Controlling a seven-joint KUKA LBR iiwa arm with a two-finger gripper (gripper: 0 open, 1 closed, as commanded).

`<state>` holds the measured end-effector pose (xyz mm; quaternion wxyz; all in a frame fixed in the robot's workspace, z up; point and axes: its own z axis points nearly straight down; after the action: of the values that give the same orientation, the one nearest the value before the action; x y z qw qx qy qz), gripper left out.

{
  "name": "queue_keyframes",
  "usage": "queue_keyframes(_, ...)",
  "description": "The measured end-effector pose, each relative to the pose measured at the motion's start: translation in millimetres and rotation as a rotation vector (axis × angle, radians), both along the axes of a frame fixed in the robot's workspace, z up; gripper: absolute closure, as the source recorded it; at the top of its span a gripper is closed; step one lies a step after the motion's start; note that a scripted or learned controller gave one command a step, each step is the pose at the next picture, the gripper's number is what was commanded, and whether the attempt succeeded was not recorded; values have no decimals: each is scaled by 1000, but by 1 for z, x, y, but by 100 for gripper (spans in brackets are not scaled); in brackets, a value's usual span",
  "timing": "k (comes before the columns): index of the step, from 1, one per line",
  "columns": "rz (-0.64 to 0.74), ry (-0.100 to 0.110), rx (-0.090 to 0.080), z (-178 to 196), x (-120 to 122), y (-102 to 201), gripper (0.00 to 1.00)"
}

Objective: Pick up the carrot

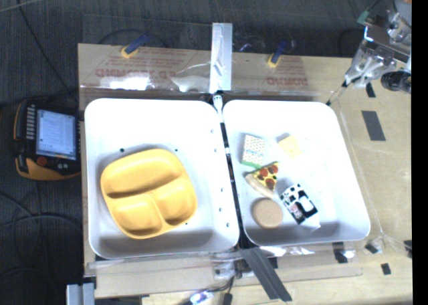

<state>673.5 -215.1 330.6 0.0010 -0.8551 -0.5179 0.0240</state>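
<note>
1. Bench [391, 183]: reddish print runs along the back edge, behind and to the left of the gripper [358, 73]. Too faint and skewed to read.
2. Left bin [100, 116]: far from the gripper, past the divider. It holds a yellow divided plate [148, 191] w/ nothing on it. Not relevant to the pick.
3. Right bin [348, 163]: nearest to the gripper, below and to its left. All the small items sit in it.
4. Arm/gripper: parked up off the bin's back-right corner, outside the rim and well apart from every item. Can't tell if it's open or closed, too small and cluttered. Nothing visible in it.
   - Step, as I judge it: pre-approach, pick not begun.
5. Pendant [50, 138]: on the floor, farthest left from the gripper. Screen is lit, but the text is unreadable.
6. Small items, all down-left of the gripper:
   - b/w patterned carton [299, 205], no legible wording
   - brown round disc [267, 213]
   - pizza slice [265, 175]
   - patterned square [253, 148]
   - pale yellow piece [289, 144]
7. Carrot: can't ID it w/ certainty.
   - Best candidate is the orange-tan strip [256, 182] touching the pizza slice's lower edge, just above the disc.
   - Next move probably needs travel down-left across the bin, then a descent onto that strip.
   - The neighbours touch it, so there's little room for a clean grip.
</note>
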Motion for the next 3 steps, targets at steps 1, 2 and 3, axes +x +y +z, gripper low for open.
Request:
queue_keyframes(1, 1, 6, -3, 6, 1, 0, 100)
queue_keyframes(2, 3, 11, -4, 11, 2, 0, 100)
queue_keyframes(3, 4, 17, -6, 17, 3, 1, 100)
